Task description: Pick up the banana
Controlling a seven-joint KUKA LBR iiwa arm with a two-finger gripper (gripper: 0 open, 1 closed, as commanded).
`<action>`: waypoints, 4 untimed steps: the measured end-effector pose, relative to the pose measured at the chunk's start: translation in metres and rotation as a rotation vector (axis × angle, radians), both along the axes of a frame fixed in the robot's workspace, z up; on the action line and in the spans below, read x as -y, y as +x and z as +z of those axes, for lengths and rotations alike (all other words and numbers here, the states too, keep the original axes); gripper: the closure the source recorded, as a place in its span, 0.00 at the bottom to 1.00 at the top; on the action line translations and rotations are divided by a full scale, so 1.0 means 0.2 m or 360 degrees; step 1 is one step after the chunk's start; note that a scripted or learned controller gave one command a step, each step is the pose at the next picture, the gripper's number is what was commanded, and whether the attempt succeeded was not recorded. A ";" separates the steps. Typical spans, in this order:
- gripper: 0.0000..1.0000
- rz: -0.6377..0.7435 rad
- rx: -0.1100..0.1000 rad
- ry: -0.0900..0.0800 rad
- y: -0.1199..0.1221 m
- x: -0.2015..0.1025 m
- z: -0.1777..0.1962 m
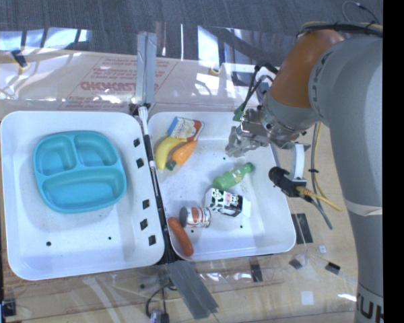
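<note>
Your step in hand, as it appears, is the approach: the grey metal two-finger end effector (241,142) hangs over the upper right part of the right-hand shallow white plastic bin (269,237), just right of the frame's centre, and nothing sits between its tips. Whether those tips are spread or pressed together, you cannot tell from this slanted view; the metal parts blur into one another.

The curved yellow banana (163,151) lies in the upper left corner of that same bin, close to the wall dividing the two bins. From the end effector it sits well to the left and very slightly lower in the frame, clearly apart.

To do this well, you likely need to travel left across the bin and come down over the banana's middle, closing across its narrow width. Mind the crowding: a small orange carrot-shaped toy (182,153) touches the banana's right side, and a white and blue snack packet (183,128) lies just above both. Fingers that land too far right may catch the carrot instead.

Lower in the bin lie a green plastic bottle (231,176), a black and white cow-patterned carton (225,202), a small tin can (196,216) and a reddish sausage-shaped toy (180,237), all off your path. The left bin holds a turquoise divided plate (78,170).
</note>
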State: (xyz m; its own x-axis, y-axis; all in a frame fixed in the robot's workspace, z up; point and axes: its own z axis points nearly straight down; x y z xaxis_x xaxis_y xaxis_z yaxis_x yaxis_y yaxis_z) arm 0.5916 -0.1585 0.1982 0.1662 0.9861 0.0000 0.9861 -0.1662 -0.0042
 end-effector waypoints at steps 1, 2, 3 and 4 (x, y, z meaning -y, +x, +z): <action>1.00 -0.0494 -0.0004 0.0000 -0.35 -0.16 0.07; 1.00 -0.0196 -0.0003 0.0001 -0.45 -0.35 0.16; 1.00 -0.0449 -0.0003 -0.0001 -0.58 -0.53 0.00; 1.00 -0.0442 -0.0007 -0.0001 -0.57 -0.52 0.05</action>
